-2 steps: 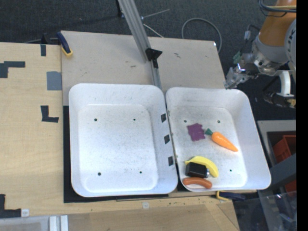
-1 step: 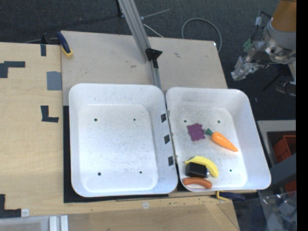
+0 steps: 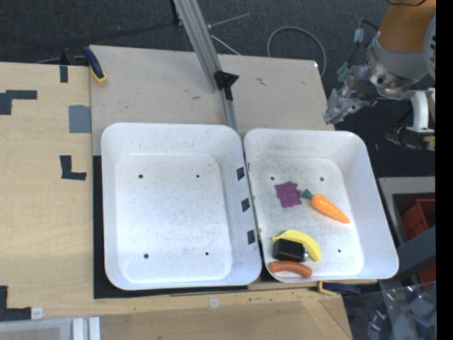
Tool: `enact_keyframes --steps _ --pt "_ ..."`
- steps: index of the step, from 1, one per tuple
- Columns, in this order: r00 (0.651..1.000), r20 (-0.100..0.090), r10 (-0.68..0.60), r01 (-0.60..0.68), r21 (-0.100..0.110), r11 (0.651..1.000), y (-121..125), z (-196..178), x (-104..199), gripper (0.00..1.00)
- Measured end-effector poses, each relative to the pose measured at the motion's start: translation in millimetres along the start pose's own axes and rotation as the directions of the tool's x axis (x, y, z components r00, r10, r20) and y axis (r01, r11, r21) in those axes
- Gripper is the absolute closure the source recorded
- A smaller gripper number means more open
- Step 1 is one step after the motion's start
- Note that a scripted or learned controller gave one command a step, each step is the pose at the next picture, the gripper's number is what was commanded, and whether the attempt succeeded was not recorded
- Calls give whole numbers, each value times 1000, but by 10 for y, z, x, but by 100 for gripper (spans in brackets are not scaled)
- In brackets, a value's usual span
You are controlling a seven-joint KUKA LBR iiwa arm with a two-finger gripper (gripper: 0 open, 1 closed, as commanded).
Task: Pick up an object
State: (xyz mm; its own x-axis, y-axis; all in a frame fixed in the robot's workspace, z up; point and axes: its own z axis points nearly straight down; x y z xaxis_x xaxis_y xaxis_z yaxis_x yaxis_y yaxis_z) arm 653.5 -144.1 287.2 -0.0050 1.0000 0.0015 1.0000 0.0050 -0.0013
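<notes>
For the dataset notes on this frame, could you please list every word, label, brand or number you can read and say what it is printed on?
No readable text in this frame.
Small white label on the bench's front edge: too small to read.
Purple piece, carrot, banana, black block and sausage in the right bin: no print visible.

My feed was evenly and brightly lit from overhead, with soft, short shadows. The white bins [image 3: 173, 137] looked nearly washed out. Focus was fair in the center; the lower right corner was blurred and murky.
</notes>
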Motion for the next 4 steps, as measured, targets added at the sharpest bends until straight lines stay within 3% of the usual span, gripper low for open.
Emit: enact_keyframes --steps 2,4 --pt "1000 1 -1 1 2 1000 -101 200 1089 100" --pt "1000 1 -1 1 3 1000 -515 316 1934 100"
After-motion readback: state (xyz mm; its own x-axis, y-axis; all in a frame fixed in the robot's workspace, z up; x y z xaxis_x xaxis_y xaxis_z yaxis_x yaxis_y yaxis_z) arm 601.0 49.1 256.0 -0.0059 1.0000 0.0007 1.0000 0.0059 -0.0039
